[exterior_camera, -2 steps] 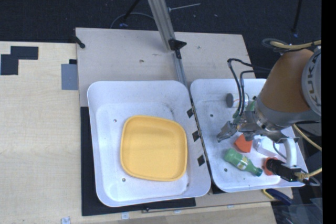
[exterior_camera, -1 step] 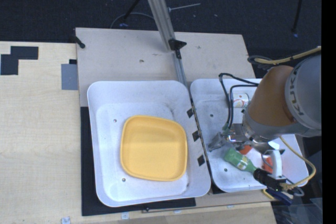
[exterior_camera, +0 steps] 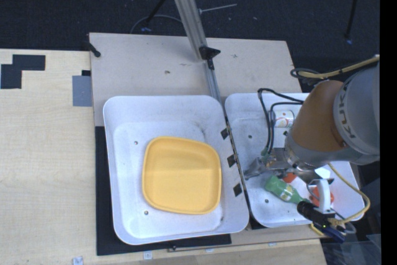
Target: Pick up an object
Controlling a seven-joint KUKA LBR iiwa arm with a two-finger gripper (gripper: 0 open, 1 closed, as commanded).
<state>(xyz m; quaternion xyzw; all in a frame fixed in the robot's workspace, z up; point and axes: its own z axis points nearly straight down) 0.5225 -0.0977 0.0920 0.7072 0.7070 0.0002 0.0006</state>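
Observation:
My gripper (exterior_camera: 255, 168) hangs low over the left part of the right bin (exterior_camera: 243, 115), near the divider between the bins. A green bottle-like object (exterior_camera: 280, 188) lies on the bin floor just right of and below the gripper, apart from it. An orange-red and white object (exterior_camera: 323, 195) lies further right, partly hidden by the arm. A small white item with a red mark (exterior_camera: 283, 119) sits at the back of that bin. The arm's orange band (exterior_camera: 316, 121) covers much of the bin's middle.
The left bin (exterior_camera: 124, 115) holds a large yellow square plate (exterior_camera: 182, 174). A slanted aluminium bar (exterior_camera: 193, 15) rises behind the bins. A black cable (exterior_camera: 268, 112) loops over the right bin's back. Several black clips (exterior_camera: 231, 159) sit on the divider.

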